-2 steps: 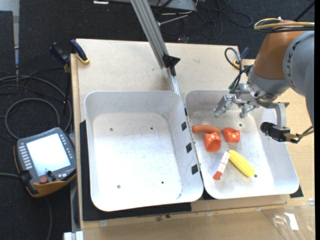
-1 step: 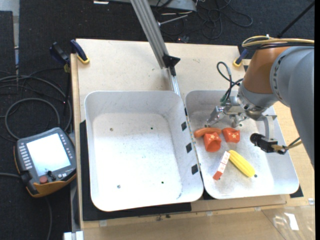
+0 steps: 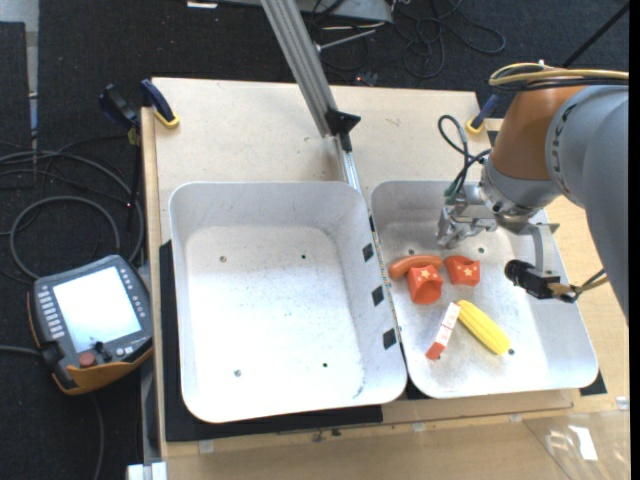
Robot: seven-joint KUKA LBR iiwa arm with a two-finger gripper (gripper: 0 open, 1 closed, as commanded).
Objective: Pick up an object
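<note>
Wooden bench (image 3: 250, 128) on dark floor, two shallow white bins side by side, grey arm reaching in from the right.

Right white bin (image 3: 560, 363), right of centre, holds an orange sausage-shaped piece (image 3: 414, 264), a red-orange block (image 3: 425, 284), a smaller red-orange chunk (image 3: 462, 270), a yellow corn cob toy (image 3: 484, 327) and a white stick with a red end (image 3: 443, 331). Two-finger gripper (image 3: 456, 230) hangs just above the chunk; whether its fingers are apart or together cannot be told. Left white bin (image 3: 190, 208) sits alongside; a grey teach pendant (image 3: 90, 318) lies at lower left.

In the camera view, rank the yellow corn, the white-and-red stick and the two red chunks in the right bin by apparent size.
1. Yellow corn, largest.
2. White-and-red stick, about as long but thinner.
3. The left red chunk and the right red chunk look too similar to rank.
</note>
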